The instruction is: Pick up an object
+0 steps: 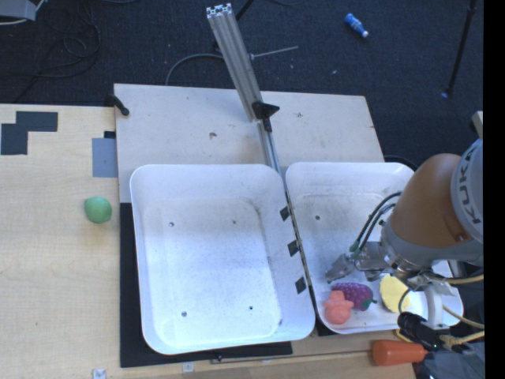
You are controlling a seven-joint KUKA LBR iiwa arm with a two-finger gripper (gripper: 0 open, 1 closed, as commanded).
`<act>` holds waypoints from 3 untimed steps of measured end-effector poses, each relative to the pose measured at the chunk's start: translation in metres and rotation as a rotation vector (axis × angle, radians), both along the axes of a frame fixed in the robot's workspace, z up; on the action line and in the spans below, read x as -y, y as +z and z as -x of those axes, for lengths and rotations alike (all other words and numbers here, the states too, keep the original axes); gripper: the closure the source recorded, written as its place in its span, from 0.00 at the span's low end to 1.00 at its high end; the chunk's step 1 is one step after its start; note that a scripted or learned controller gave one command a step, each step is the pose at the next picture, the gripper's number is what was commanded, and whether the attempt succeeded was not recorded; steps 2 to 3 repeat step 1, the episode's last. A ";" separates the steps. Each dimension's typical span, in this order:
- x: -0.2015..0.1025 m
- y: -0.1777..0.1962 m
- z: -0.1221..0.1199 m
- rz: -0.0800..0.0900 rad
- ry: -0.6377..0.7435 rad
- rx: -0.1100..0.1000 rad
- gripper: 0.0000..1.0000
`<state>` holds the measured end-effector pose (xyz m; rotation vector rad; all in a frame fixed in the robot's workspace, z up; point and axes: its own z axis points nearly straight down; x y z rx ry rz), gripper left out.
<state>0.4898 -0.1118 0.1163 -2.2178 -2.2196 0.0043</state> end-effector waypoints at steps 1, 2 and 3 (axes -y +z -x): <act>0.001 0.012 -0.001 0.001 -0.002 0.004 1.00; 0.001 0.012 -0.001 0.001 -0.002 0.004 1.00; 0.001 0.012 -0.001 0.001 -0.002 0.004 1.00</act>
